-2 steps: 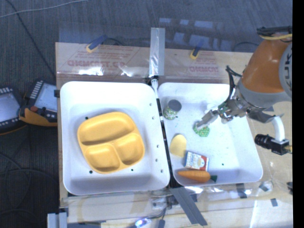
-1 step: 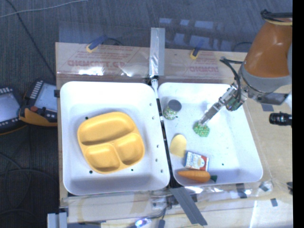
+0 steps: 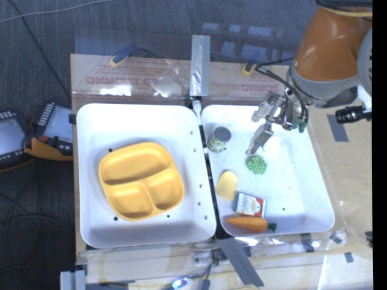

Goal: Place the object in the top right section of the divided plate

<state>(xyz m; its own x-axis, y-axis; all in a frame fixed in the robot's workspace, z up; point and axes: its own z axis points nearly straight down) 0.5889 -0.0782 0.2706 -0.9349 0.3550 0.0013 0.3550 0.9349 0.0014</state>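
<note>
The arm's gripper [image 3: 261,139] hangs over the right bin [image 3: 314,180], its jaws slightly spread and pinching nothing. Just below and in front of the tips lies the green pea cluster [image 3: 257,164], a round lump with no long axis, likely the thing to lift. The yellow divided plate [image 3: 141,179] sits in the left bin [image 3: 91,125], well apart.
</note>
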